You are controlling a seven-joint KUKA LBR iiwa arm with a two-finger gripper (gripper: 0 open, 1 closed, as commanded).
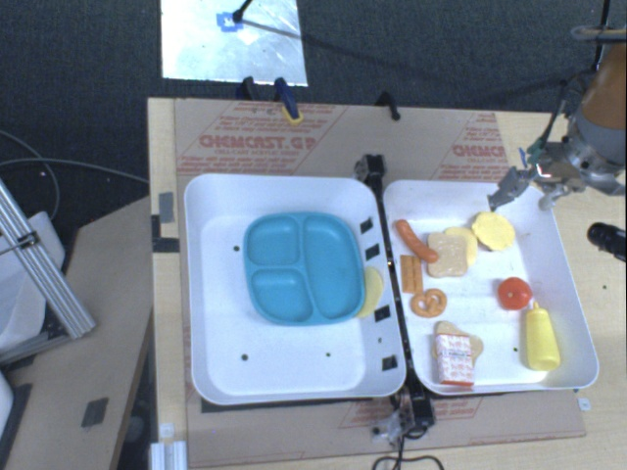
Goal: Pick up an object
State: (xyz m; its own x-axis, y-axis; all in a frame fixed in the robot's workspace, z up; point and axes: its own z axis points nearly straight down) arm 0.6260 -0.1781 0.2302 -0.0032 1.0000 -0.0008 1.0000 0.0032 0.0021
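My gripper (530, 190) hangs over the back right corner of the right bin (568, 292), open, with nothing between its fingers. One finger (506, 190) points down-left, just behind a round yellow disc (494, 231). Further forward in that bin lie a toast slice (452, 254), a sausage (416, 241), an orange cracker (409, 274), a pretzel (427, 305), a red tomato (514, 293), a yellow bottle (539, 338) and a red-and-white snack pack (454, 356).
The left bin (220, 360) holds a blue divided plate (302, 267) with a yellow piece (373, 290) tucked at its right edge. A black divider with clips (392, 262) separates the bins. A metal frame (39, 272) stands at the far left.
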